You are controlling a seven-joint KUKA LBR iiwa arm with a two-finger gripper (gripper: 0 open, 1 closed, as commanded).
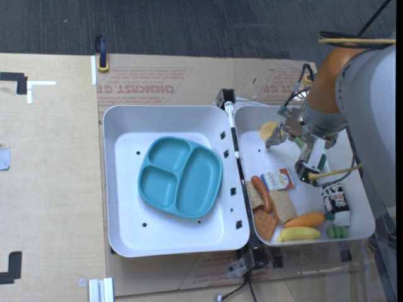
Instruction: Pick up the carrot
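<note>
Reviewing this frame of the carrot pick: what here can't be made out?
- Gripper: finger state unreadable, too small and partly under the wrist in the camera view.
- Right bin: its far right side is covered by the arm.
- Carrot: its lower edge is hidden where it meets the banana.
- Small carton: label too small to read.

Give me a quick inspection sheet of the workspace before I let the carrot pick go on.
Surface: wooden bench with a cardboard sheet under two white bins.
Job's things: carrot lies near the front of the right bin, just above the banana, not gripped.
Clutter: sausage, waffle, cracker, small carton, green item, a black-and-white box; teal divided plate in the left bin.
Grippers: gripper over the right bin's back part, apart from the carrot; finger state unclear.
Cables: thin cables along the wrist; a black cable at the front edge.
Surroundings: dark carpet behind the bench.
</note>
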